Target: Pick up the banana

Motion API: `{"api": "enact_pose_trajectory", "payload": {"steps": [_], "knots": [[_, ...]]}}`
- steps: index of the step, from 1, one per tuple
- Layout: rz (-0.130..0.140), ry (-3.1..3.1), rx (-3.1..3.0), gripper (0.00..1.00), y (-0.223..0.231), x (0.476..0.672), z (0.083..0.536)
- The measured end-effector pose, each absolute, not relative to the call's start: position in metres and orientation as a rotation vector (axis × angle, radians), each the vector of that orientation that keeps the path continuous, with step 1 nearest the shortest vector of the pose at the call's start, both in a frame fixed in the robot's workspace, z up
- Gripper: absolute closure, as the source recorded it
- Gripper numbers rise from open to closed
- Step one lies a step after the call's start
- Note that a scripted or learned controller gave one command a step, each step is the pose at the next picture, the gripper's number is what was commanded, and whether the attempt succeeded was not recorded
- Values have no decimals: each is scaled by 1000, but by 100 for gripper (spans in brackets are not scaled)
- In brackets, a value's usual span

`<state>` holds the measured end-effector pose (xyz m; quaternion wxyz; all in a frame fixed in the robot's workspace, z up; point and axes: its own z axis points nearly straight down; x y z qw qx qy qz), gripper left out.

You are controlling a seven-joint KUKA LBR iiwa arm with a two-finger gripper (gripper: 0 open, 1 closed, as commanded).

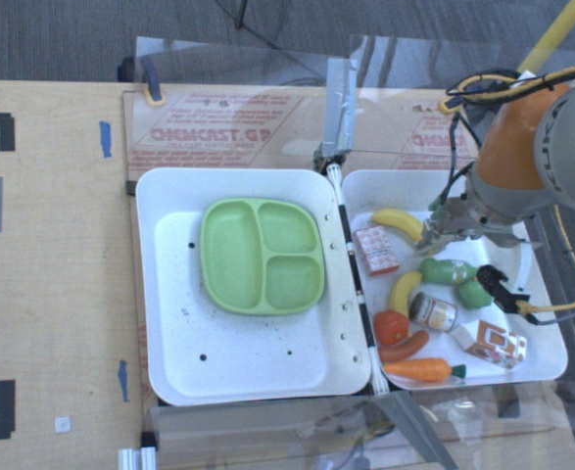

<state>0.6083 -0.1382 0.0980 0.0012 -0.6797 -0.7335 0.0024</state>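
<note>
Two shallow white bins sit side by side on the tabletop (pixel 52 262); the left bin (pixel 169 292) carries a light green divided plate (pixel 263 256) towards its far edge; the right bin (pixel 547 346) carries the clutter. The banana (pixel 398 223) lies near the right bin's far left corner, just beyond a small red-and-white packet (pixel 376 250); a second yellow banana-like piece (pixel 404 292) lies nearer the bin's middle, beside a small jar (pixel 434 312). A green item (pixel 448 271) and another green piece (pixel 474 293) lie towards the right edge; a red pepper-like thing (pixel 390 327), a red chilli-like piece (pixel 405 347) and an orange carrot (pixel 426 369) crowd the near left corner; a small carton (pixel 491 342) lies by the near right corner. The gripper (pixel 442 225) hangs just beside the banana's right end, over the bin's far side; how far the jaws stand apart I cannot tell, and nothing shows between them.
</note>
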Motion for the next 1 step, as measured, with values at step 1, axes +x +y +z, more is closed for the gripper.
{"api": "enact_pose_trajectory", "payload": {"steps": [1], "knots": [[7, -2033, -2394, 100, -55, 655, 182]]}}
